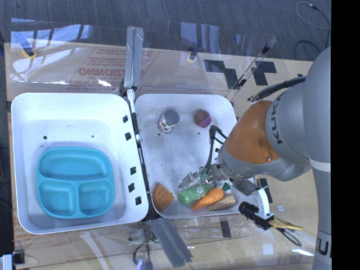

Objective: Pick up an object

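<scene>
Orange carrot lies at the front edge of the right bin, just below the gripper of the grey arm reaching in from the right; its long axis runs from lower left to upper right, thick end toward the arm; a green bottle sits against it on the left, a tan waffle piece beyond; whether the fingers are spread or closed cannot be told, as clutter hides them.

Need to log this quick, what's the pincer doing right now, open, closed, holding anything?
Pincer: cannot be told; it sits low over the green bottle and carrot.
</scene>
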### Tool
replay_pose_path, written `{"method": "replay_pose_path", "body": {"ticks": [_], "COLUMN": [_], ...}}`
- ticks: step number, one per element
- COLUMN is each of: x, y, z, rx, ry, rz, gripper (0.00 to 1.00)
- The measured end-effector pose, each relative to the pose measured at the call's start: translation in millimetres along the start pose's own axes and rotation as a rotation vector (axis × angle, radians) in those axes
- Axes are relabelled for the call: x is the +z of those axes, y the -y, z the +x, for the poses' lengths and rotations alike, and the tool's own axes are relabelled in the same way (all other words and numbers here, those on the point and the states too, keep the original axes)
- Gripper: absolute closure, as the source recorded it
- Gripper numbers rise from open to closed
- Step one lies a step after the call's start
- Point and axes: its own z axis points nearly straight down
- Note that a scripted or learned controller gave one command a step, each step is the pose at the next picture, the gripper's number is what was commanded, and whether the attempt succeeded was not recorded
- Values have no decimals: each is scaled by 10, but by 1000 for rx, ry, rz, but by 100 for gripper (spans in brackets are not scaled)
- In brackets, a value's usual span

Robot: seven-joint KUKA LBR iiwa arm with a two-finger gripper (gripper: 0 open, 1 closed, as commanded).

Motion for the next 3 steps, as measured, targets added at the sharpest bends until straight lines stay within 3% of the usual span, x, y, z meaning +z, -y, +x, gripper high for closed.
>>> {"method": "replay_pose_path", "body": {"ticks": [1,2,3], "x": [3,-92,-1012], "y": [-55,-63,-985], "z": [214,216,959], "rx": [-305,-310,-258], "ry": [0,-1,2], "rz": [1,1,-3], "gripper": [0,100,100]}}
